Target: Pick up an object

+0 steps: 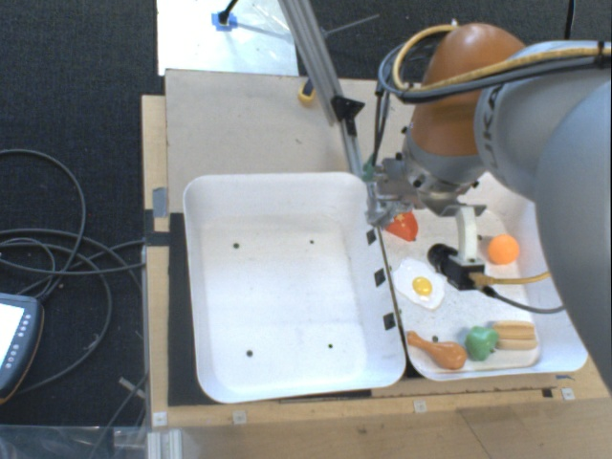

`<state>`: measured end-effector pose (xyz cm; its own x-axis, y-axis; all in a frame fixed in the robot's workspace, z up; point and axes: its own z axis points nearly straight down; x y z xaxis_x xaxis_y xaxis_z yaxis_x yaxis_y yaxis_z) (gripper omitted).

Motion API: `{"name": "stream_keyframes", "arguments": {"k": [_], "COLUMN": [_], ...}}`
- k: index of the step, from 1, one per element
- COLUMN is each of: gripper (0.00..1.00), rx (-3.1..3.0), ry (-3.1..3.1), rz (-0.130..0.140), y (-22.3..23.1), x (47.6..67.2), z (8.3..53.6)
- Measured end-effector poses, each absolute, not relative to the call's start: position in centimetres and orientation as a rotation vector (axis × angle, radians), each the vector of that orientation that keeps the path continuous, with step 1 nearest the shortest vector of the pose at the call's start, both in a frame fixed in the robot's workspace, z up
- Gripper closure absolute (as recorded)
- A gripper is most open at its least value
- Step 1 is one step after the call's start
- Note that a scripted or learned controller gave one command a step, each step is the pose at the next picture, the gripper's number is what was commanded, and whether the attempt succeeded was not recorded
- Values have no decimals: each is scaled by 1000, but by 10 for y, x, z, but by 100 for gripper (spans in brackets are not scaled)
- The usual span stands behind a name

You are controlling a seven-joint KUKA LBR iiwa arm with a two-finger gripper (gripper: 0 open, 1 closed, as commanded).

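My gripper (385, 207) hangs over the far left corner of the right bin (564, 352), close to the wall shared with the left bin. A small red toy (404, 226) lies right beside and just below the gripper tip, touching or nearly touching it. A fried egg toy (422, 288) lies in front of it. An orange ball (503, 249) sits to the right. Along the front of the bin lie a brown drumstick (438, 350), a green piece (481, 341) and a hot dog bun (515, 335).
The left bin (206, 352) stands beside the right one, and their walls meet under the gripper. A slanted grey pole (316, 51) crosses the back of the bench. Cables and a tablet (14, 338) lie on the floor at left.
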<state>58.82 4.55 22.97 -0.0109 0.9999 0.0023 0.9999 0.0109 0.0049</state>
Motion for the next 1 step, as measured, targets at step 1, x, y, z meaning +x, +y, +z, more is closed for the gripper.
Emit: {"name": "stream_keyframes", "arguments": {"k": [1], "gripper": [100], "rx": [2210], "ry": [2231], "rz": [8], "y": [84], "x": [618], "z": [240]}}
